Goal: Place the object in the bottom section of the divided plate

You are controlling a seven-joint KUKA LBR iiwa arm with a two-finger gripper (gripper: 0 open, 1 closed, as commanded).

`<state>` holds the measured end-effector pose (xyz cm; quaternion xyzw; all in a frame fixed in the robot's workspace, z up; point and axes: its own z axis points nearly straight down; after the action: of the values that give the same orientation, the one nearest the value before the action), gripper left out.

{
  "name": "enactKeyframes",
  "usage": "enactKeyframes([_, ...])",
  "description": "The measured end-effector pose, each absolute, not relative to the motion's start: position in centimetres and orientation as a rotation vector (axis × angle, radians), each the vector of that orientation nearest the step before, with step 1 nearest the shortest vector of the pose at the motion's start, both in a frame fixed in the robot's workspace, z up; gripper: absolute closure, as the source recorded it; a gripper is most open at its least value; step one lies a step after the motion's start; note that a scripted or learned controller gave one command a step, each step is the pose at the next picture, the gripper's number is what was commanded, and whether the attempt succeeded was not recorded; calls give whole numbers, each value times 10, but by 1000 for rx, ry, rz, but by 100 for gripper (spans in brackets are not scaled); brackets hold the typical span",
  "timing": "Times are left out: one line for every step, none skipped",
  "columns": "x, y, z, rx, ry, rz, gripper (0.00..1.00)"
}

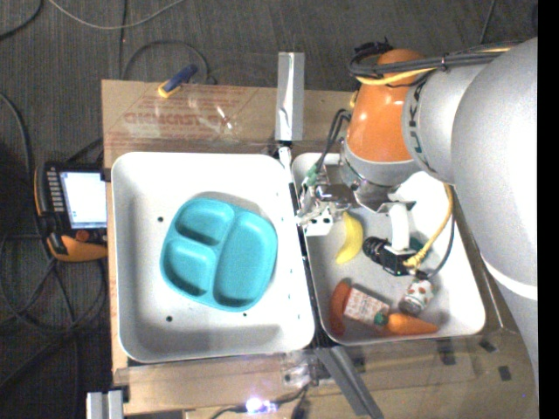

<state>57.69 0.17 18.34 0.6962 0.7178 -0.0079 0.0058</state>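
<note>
Apparently mid-pick: gripper, state impossible to tell, low in right bin just beside banana. Next: grasp, then carry leftward to blue plate.

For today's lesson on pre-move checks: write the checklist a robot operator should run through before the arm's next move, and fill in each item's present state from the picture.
1. Divided plate lies flat in the left bin: ok.
2. Plate's sections free of items: ok.
3. Object between the gripper fingers: cannot tell.
4. Candidates in the right bin, namely banana, carrot, small can, packet: ok.
5. Banana lies apart from the other items: ok.
</note>
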Motion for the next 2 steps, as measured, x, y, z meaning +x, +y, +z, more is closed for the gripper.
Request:
enactKeyframes([581,7,184,2178,2238,-34,100])
enactKeyframes([581,34,189,2054,2371,-6,100])
